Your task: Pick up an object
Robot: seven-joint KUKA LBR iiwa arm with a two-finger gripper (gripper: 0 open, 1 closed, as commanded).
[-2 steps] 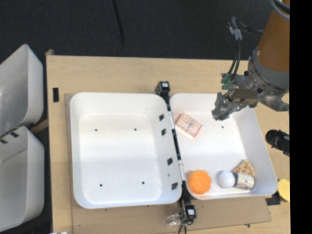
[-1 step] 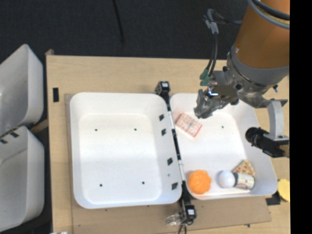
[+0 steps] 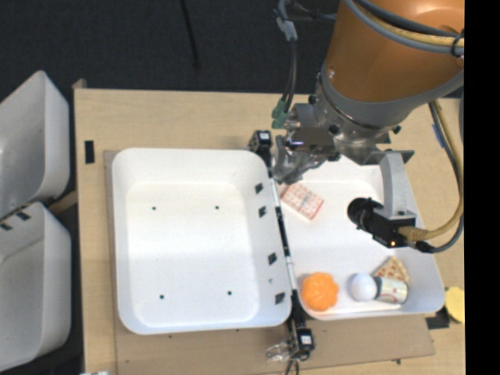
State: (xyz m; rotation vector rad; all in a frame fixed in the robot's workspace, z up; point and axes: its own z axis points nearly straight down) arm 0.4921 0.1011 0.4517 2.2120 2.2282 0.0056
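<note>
Pink checkered packet (image 3: 301, 201): flat in right bin (image 3: 344, 307), near divider, directly under hand (image 3: 295, 162). Probably light, thin, crinkly; best pinched across short edges. Hand opening: cannot tell. Orange ball (image 3: 319, 290) well apart, at front wall.

Light wooden table (image 3: 94, 123), bearing two shallow white bins side by side: one bin (image 3: 125, 209) well left of the gripper (image 3: 291, 162), the other bin (image 3: 422, 303) beneath and right of it.

A pale wooden bench (image 3: 94, 123) stands against dark black floor (image 3: 156, 30), with white furniture (image 3: 27, 139) at left.
</note>
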